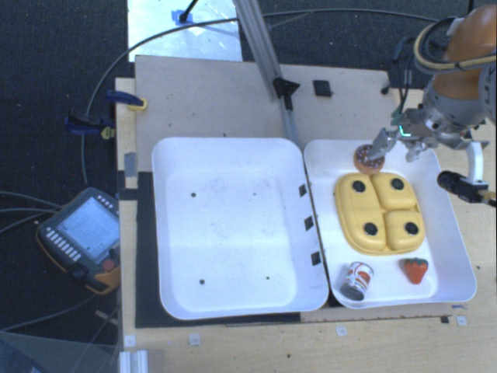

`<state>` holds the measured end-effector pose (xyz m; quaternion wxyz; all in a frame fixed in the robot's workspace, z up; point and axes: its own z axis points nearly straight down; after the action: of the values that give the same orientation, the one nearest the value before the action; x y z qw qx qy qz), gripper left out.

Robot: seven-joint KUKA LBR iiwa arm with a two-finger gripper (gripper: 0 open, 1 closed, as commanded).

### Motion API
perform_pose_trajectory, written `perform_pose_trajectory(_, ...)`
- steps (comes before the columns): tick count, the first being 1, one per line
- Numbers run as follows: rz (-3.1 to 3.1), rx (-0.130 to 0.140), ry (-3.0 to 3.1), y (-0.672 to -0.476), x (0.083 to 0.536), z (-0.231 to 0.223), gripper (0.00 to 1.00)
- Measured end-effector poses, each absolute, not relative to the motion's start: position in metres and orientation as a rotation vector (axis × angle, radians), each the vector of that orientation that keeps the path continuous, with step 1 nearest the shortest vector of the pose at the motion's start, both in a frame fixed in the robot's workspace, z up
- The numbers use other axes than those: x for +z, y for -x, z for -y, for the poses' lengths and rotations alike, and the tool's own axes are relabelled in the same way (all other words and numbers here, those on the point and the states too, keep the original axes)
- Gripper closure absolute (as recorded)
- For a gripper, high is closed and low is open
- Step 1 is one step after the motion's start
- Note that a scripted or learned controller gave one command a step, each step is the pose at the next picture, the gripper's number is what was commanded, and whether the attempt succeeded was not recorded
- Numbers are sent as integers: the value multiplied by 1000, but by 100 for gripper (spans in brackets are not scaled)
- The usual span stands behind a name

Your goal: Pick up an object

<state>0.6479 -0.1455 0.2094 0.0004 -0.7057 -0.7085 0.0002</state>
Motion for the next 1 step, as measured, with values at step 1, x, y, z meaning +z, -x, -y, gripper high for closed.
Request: perform_pose_trajectory(1,2227,-2,2218,-649,211,145,0)
